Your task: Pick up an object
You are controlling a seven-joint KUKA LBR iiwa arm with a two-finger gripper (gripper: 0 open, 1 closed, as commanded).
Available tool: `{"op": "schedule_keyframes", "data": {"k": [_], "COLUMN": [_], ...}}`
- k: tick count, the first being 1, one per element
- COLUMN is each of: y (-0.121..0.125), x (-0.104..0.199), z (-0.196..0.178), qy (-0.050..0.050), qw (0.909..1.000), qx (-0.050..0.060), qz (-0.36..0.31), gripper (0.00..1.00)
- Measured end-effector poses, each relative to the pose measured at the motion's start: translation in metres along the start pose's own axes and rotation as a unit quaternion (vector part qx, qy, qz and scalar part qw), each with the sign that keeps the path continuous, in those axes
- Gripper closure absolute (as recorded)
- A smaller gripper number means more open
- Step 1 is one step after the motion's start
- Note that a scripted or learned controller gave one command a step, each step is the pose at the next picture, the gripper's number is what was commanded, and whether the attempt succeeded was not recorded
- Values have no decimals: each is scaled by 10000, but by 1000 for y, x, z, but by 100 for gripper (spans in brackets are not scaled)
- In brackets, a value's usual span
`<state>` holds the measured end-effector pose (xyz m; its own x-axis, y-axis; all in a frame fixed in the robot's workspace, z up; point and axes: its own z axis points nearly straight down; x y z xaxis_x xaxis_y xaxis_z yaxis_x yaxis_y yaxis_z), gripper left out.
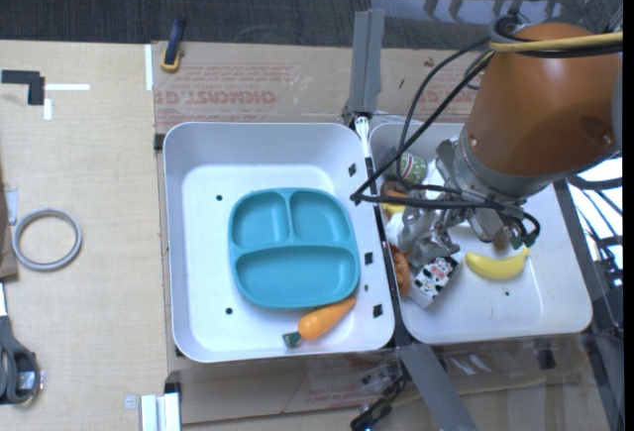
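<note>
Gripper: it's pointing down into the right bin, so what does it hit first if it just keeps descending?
Likely the small black-and-white box, which sits directly under the gripper near the right bin floor. The banana lies off to the side. Depth is hard to judge from above.

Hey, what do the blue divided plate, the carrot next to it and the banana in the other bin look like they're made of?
The blue divided plate looks like moulded plastic: one even colour, soft sheen, rounded ridges. The carrot seems to be a plastic toy, smooth uniform orange with a small green stub. The banana is probably plastic too, an even, unmarked yellow, though real fruit can't be ruled out at this size.
</note>
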<state>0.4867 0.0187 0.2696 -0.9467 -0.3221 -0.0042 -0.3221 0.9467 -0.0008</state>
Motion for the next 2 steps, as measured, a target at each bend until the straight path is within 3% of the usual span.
{"op": "schedule_keyframes", "data": {"k": [1, 2], "y": [-29, -17], "x": [4, 6], "z": [31, -1], "qy": [15, -5], "qw": [9910, 9702], "qx": [-9, -6], "qz": [-1338, -2424], "gripper": [100, 100]}}
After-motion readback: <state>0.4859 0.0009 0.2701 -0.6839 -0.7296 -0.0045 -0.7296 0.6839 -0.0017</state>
